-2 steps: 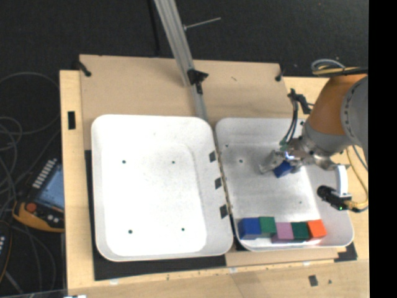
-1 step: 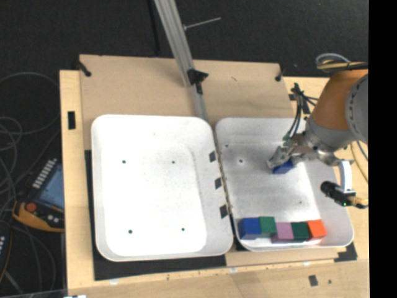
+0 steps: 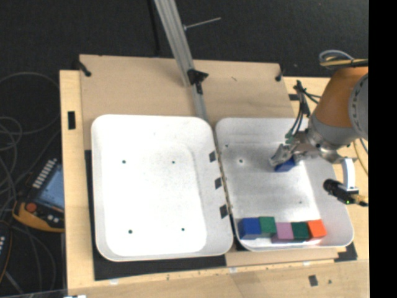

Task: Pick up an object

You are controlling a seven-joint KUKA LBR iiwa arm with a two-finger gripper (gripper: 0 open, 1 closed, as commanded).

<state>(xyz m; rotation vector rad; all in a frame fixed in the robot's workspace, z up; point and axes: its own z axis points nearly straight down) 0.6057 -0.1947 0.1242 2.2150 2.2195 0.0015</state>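
Up at about two o'clock in the right bin [image 3: 248,138], the gripper [image 3: 283,159] hangs low with a small blue block [image 3: 286,165] showing right at its tip. The block sits just under and between the fingers [image 3: 277,158], so they look to be pinching it, though the view is too coarse to tell whether it is lifted off the bin floor or resting on it. The arm [image 3: 338,107] comes in from three o'clock, its orange band above the grey wrist, with thin cables running along its upper side.

Along the six o'clock wall of the right bin lies a row of five blocks, touching side by side: blue [image 3: 249,227], green [image 3: 267,225], pink [image 3: 284,231], dark green [image 3: 301,230] and orange [image 3: 317,228], reading from seven o'clock round to five o'clock. This row is well apart from the gripper.

The left bin [image 3: 105,166] lies just beside the right one, their inner edges touching, with a few small dark dots on its floor. Both bins rest on the desk [image 3: 142,79], a pale wooden board. A metal bar [image 3: 177,39] slants down from twelve o'clock to the gap between the bins. At nine o'clock, off the desk, a handheld pendant [image 3: 43,194] lies among cables.
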